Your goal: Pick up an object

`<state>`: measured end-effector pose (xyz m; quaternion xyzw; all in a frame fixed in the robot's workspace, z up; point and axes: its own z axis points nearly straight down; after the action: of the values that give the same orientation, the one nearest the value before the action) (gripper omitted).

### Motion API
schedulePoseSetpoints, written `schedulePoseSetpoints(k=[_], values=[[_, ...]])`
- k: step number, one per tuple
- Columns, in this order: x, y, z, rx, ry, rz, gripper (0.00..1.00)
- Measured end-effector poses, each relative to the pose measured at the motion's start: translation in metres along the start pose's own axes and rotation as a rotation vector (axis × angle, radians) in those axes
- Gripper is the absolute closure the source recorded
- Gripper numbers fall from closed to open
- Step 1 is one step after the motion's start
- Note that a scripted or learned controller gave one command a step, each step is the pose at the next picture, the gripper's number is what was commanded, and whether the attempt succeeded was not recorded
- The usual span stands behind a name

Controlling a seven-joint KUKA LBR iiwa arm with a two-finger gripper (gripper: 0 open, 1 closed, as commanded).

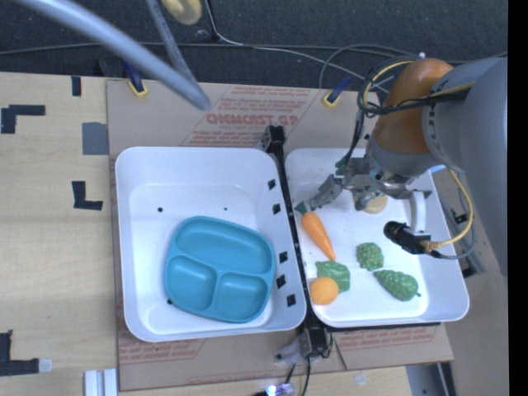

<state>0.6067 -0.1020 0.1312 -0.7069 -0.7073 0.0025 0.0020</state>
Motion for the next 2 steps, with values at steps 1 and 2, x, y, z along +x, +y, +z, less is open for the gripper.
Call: schedulePoseSetpoints(k=[1,2], values=[[0.001,0.000,0.049,-0.006,0.000,-0.001,0.00],[0.001,0.001,0.036,-0.008,-0.001,-0.003,1.00]])
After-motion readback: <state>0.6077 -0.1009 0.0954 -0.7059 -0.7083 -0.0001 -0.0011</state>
